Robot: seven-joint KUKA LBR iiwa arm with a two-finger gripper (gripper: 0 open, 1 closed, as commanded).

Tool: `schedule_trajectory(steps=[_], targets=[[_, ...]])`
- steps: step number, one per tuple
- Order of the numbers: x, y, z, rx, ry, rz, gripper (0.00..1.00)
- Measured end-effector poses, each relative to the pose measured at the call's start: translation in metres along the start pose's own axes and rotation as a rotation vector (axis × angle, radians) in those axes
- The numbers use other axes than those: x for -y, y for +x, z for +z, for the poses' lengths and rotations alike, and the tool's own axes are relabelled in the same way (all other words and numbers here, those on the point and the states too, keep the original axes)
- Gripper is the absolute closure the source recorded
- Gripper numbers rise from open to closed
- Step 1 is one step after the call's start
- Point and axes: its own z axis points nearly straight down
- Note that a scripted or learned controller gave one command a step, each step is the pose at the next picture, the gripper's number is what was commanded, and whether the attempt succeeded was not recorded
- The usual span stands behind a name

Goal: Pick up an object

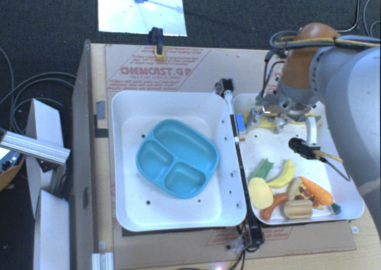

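A grey robot arm reaches from the right into the far end of the right white bin (351, 206) on the counter (178, 66). Its hand (269, 117) hangs low over the bin floor, and I cannot tell whether it is open or closed. Toy foods lie clustered at the bin's near end, apart from the hand: a banana (284, 174), a carrot (317, 190) and a pale yellow round piece (260, 192). The left white bin (128, 203) holds a blue divided plate (177, 157).

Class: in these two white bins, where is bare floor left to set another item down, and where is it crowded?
Left bin: bare strips ring the blue plate, roomiest in its near corners. Right bin: one small patch between the gripper and the toy food, which crowds its near end.
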Motion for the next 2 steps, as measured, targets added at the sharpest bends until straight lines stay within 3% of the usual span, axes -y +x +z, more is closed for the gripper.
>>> schedule_trajectory(steps=[1,2], targets=[[0.0011,-0.0049,0.0009,-0.010,-0.003,0.000,0.00],[0.0013,-0.0024,0.0009,-0.001,-0.005,0.001,0.00]])
